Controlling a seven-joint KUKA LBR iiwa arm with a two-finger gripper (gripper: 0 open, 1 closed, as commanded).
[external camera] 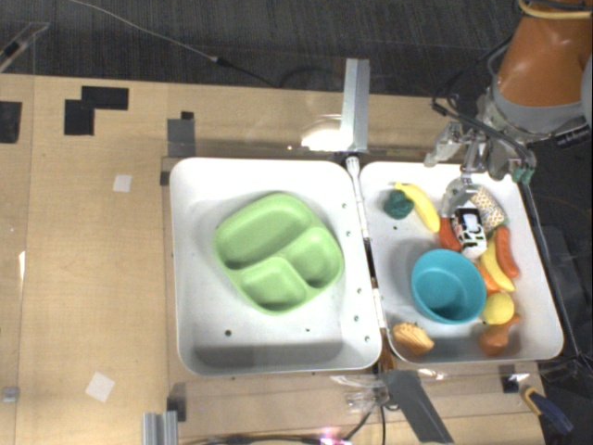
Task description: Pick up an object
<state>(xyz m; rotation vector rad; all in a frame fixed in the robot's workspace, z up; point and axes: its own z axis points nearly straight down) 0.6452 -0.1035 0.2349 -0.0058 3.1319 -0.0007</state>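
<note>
The right bin [547, 327] holds several toy foods. A yellow banana [424, 208] lies beside a dark teal piece [399, 206] at the back left. A blue bowl [447, 286] stands in the middle. A black and white toy [471, 231] lies behind the bowl, next to an orange piece [448, 236] and a checkered piece [489, 213]. My gripper [463, 196] hangs over the back of this bin, just above the black and white toy. Nothing shows as lifted with it.
A green divided plate [278, 248] lies in the left bin [199, 341]. Along the right bin's right wall are a red sausage [505, 247], a lemon [498, 309] and a brown fruit [494, 339]. A pastry [412, 337] lies at its front left. A metal post [356, 105] stands behind the bins.
</note>
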